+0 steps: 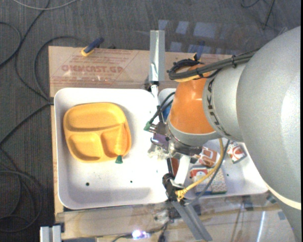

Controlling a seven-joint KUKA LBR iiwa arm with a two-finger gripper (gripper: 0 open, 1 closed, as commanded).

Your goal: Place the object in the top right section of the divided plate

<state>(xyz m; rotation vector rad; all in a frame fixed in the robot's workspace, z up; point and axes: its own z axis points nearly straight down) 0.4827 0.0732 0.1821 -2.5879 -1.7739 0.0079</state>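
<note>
A yellow divided plate [91, 130] lies in the left bin [106, 185], towards its upper left. An orange toy carrot [122, 141] lies along the plate's right side, over the lower right section. Its green tip [119, 159] pokes over the plate's lower rim. My gripper [160, 141] hangs below the arm's orange band [189, 110], over the wall between the two bins, to the right of the carrot and apart from it. The arm's bulk hides most of the gripper.
The right bin [247, 178] holds several small red-and-white packets [208, 158] and a greenish flat item [218, 184], mostly hidden under the arm. A yellow cable [202, 180] loops below the wrist. Bare white floor of the left bin shows below the plate.
</note>
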